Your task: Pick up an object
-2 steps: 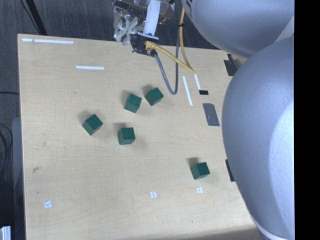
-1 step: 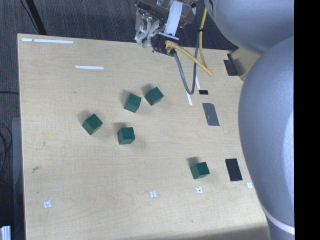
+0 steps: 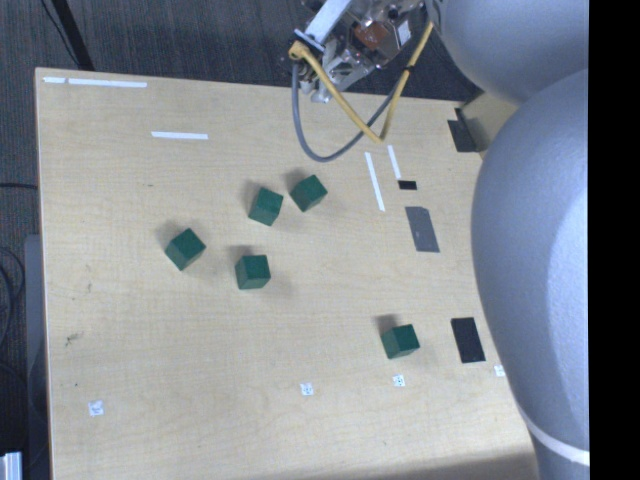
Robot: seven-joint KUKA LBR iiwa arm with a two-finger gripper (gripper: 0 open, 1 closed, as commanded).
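Observation:
Several green cubes lie on a light wooden tabletop [image 3: 150,368]. Two sit close together near the middle, one [image 3: 307,192] just right of the other [image 3: 265,206]. Another cube [image 3: 185,248] lies further left, and one [image 3: 252,270] sits below the pair. A lone cube [image 3: 400,341] rests toward the lower right. My gripper [image 3: 335,53] hangs at the top of the view, over the table's far edge and well above the cubes. Nothing is visibly held in it. A grey cable [image 3: 310,143] and a yellow cable loop down from it.
The arm's big grey body [image 3: 530,248] covers the right side of the view. White tape strips [image 3: 375,181] and dark patches [image 3: 423,228] mark the table's right part. Dark floor surrounds the table at the left and top.

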